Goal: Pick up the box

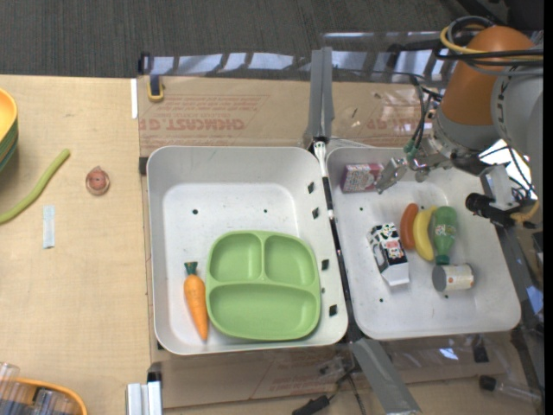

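A small pink and white box point(360, 176) lies at the back left of the right bin point(484, 318). My gripper point(397, 171) hangs just to the right of it, close to its right end, and nothing shows held in it. A black and white carton point(390, 252) lies further forward in the same bin, well clear of the gripper. The grey arm with its orange band point(478, 85) reaches in from the upper right.
Beside the carton lie an orange and a yellow toy fruit point(416, 229), a green bottle point(445, 233) and a small cup point(454, 277). The left bin point(173, 232) holds a green divided plate point(263, 286) and a toy carrot point(196, 298).
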`<state>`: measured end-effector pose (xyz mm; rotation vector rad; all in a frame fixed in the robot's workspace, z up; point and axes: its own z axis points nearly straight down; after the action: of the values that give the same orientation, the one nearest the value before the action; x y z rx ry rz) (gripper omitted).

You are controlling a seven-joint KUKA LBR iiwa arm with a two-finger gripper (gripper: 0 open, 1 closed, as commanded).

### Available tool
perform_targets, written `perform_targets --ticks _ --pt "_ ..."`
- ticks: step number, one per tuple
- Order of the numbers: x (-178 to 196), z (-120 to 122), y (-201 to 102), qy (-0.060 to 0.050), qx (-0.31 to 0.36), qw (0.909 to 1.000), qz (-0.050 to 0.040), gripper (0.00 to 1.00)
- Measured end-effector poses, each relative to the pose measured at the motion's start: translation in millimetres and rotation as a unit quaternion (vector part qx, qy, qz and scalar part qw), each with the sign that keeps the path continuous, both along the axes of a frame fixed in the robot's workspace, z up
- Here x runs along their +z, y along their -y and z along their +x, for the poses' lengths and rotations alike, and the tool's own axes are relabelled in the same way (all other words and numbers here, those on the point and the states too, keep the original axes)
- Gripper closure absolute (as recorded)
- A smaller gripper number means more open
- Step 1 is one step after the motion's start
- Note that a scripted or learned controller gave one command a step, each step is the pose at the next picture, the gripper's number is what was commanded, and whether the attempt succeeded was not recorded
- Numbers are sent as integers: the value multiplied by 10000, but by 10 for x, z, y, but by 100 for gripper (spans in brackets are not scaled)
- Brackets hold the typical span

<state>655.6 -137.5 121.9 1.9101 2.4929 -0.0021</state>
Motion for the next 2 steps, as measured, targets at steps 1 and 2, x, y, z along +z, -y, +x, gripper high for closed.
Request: perform_targets --ticks 1,2 --pt "-196 19 -310 -26 -1932 9811 -10 0" --pt "-312 -859 -310 -13 -1701 9854 6 0"
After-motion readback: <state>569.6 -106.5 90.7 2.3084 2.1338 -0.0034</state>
